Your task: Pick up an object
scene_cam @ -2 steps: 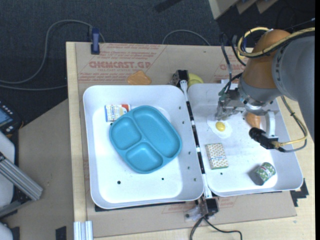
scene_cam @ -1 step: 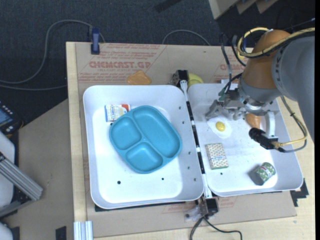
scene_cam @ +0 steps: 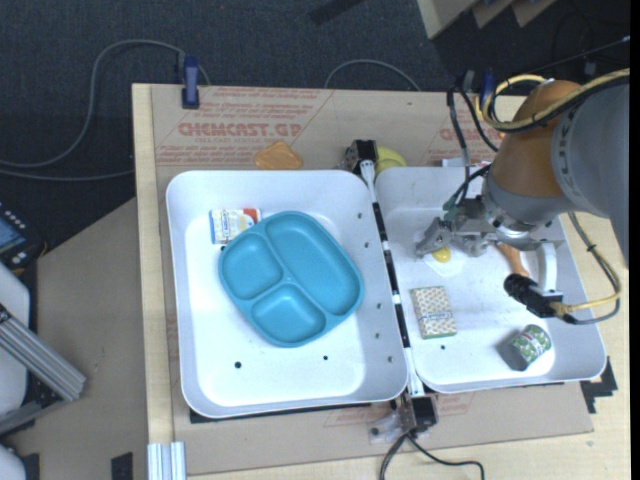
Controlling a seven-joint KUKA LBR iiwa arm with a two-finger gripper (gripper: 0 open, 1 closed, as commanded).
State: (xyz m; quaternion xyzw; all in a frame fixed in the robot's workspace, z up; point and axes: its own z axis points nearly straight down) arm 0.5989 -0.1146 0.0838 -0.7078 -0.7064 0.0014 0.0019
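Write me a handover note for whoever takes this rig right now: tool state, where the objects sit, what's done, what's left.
Tool: low in the upper part of the right bin, just above a small yellow object. Open or shut cannot be read from this view, and nothing is seen held.
Right bin also holds a patterned block near its middle and a green-silver ball at the near right.
Left bin: blue divided plate, with a small packet at its upper left edge.
Done: no pick visible yet.
Left: grasp and lift one object; the yellow one is probably the target.

Bench [scene_cam: 250,118] bears left bin [scene_cam: 300,380] and right bin [scene_cam: 478,356].
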